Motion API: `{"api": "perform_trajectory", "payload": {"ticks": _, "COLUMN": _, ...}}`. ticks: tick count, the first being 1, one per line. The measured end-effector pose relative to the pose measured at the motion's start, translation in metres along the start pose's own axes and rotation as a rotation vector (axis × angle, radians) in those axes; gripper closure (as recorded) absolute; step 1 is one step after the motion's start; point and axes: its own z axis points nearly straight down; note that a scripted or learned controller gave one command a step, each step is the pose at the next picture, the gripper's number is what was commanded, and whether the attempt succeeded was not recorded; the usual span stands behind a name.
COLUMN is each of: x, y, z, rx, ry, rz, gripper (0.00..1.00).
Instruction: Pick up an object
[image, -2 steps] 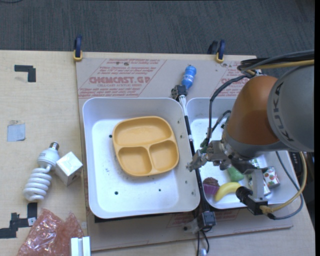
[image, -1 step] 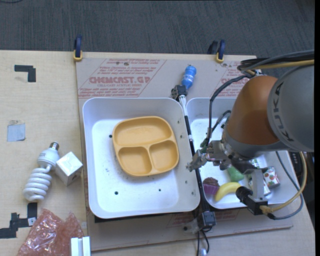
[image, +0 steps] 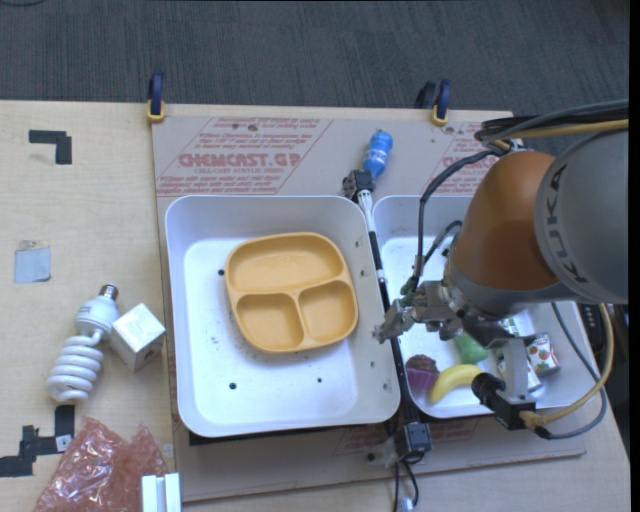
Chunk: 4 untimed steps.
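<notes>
The right bin (image: 400, 232) holds several small objects near its front: a purple piece (image: 421, 374), a yellow banana (image: 454, 381), a green piece (image: 470, 349) and a small red-and-white item (image: 541, 354). My arm, with its orange band (image: 505, 225), hangs over this bin and hides much of it. The gripper (image: 425, 308) is low over the bin's left part, just above and behind the purple piece. The view shows nothing held in it. The left bin (image: 195, 300) holds a yellow divided plate (image: 292, 291).
A spiral light bulb (image: 82, 353), a white cube (image: 138, 333) and a reddish mesh bag (image: 95, 470) lie on the bench left of the bins. A blue bottle-like item (image: 377, 152) lies behind the divider between the bins. Cables trail at the front right.
</notes>
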Motion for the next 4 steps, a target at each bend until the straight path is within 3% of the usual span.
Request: {"api": "perform_trajectory", "payload": {"ticks": 4, "x": 0.0, "y": 0.0, "z": 0.0, "rx": 0.0, "ry": 0.0, "rz": 0.0, "gripper": 0.0}}
